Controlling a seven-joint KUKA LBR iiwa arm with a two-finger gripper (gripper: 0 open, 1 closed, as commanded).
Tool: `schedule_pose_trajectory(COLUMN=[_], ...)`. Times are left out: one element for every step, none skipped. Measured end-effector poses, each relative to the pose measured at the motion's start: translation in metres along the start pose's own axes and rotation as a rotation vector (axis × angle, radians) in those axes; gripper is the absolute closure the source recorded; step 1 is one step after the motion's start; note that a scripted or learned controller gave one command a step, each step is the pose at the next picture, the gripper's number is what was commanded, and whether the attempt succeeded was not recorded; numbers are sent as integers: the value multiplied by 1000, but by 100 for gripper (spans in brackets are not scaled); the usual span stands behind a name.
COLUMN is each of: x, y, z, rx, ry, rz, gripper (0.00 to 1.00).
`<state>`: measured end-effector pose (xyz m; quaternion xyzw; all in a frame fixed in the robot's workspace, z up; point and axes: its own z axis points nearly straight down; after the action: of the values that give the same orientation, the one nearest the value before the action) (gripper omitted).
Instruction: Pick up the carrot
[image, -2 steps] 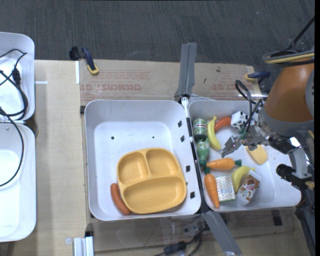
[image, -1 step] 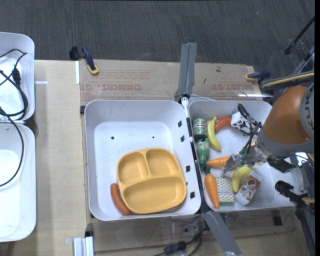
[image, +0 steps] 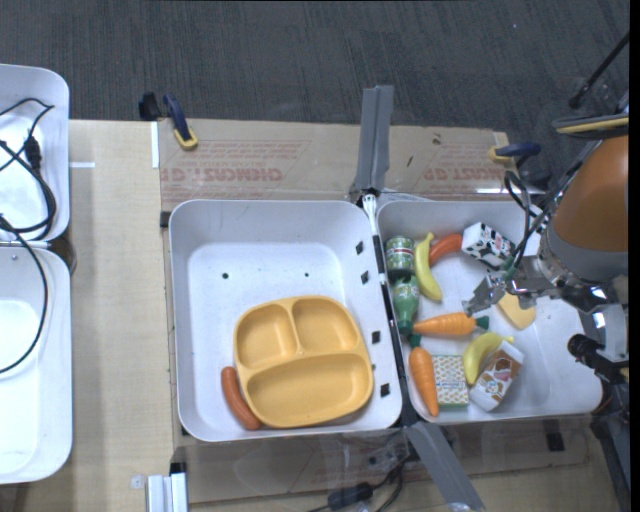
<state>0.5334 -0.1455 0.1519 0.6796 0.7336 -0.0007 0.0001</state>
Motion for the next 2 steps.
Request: schedule_pose_trajectory(x=[-7, 8], y=[-14, 49], z=[58, 61], rx=[4, 1], ry=[1, 0], rz=[172, 188], gripper=[0, 0])
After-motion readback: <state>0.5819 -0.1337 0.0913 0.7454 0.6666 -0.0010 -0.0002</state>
